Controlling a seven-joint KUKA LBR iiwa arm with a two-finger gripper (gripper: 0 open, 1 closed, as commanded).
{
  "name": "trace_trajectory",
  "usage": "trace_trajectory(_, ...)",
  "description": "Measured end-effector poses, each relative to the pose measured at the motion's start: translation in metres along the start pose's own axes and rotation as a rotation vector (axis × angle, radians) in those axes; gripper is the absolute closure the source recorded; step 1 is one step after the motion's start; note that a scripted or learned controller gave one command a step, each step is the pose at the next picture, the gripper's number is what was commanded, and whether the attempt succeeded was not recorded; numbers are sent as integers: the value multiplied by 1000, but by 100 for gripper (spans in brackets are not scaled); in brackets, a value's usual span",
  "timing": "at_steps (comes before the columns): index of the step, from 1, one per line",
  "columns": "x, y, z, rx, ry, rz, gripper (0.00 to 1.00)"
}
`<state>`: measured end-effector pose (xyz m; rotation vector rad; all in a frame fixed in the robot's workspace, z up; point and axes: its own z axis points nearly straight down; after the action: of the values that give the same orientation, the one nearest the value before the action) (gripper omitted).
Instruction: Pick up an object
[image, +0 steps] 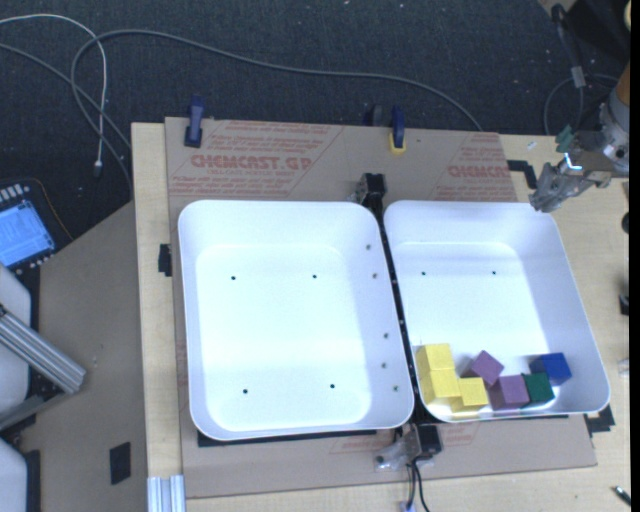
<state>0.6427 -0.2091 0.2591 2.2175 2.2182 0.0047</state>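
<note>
Nearest the camera, along the near edge of the right bin (570, 290), a small heap of blocks waits for me: yellow blocks (441, 375) toward the bin's near-left corner, a purple block (487, 366) and a second purple one (512, 390) beside them, then a green block (539, 387) and a blue block (552, 367) toward the near-right corner. They lie touching one another, pressed to the bin's wall.

My end effector (552, 186) hangs outside that bin, past its far-right corner, well apart from the heap; whether it is spread or pressed together I cannot tell at this size.

I judge the blue block the easiest pick, since it sits at the heap's end with bare floor behind it. I should come down straight and keep off the near wall.

Beside it the left bin (200, 300) shares the table, with clamps (195, 118) at the far edge and cables beyond.
</note>
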Motion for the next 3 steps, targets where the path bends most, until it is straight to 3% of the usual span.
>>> trace_trajectory(1,51,11,-1,4,2,-4,100)
trace_trajectory(2,100,1,4,5,3,-3,100)
trace_trajectory(3,152,7,19,6,3,-4,100)
